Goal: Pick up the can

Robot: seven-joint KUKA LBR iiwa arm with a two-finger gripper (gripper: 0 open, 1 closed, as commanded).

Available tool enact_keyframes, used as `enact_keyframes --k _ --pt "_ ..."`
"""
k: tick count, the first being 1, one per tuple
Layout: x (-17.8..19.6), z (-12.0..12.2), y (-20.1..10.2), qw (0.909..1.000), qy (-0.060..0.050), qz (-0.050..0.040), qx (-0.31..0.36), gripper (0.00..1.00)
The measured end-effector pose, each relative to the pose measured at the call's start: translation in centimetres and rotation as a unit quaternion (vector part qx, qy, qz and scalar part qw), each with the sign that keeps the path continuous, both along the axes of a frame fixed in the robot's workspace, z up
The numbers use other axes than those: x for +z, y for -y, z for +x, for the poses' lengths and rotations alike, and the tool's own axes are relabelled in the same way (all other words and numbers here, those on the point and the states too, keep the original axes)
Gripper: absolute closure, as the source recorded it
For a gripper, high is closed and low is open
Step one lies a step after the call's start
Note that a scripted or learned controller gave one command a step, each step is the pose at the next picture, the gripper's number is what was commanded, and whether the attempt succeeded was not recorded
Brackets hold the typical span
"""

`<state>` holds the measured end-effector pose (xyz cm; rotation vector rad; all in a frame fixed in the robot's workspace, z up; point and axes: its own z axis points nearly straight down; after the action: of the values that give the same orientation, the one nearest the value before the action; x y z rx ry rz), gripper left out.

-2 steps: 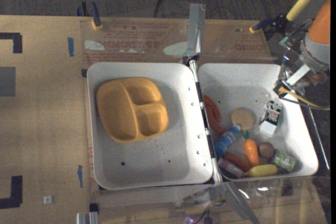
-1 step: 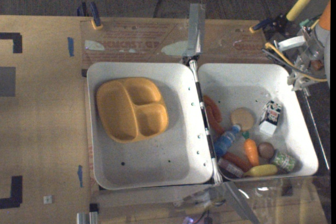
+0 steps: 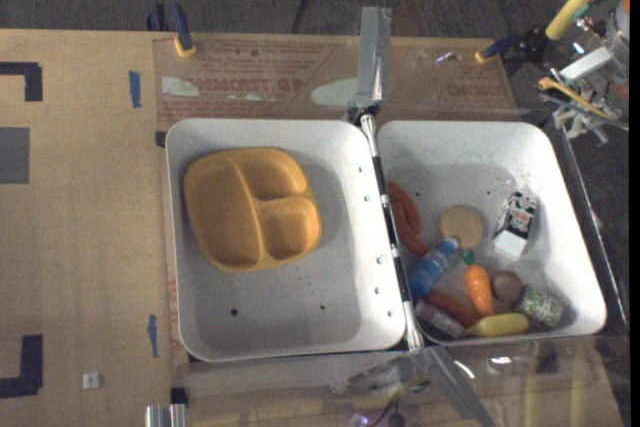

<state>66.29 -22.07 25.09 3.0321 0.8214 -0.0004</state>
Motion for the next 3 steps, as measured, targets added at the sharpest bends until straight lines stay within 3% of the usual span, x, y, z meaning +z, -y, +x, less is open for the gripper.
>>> enact_keyframes --k 1,2,3 --pt "-1.0 -2.2 0.1 0.9888 -0.002 0.0008 -0.149 1.0" --pt "-8.4 -9.4 0.2 0.999 -0.001 0.0017 0.044 1.0" --pt "-7.1 -8.3 0.2 0.9978 0.0 0.0003 -0.067 1.0"
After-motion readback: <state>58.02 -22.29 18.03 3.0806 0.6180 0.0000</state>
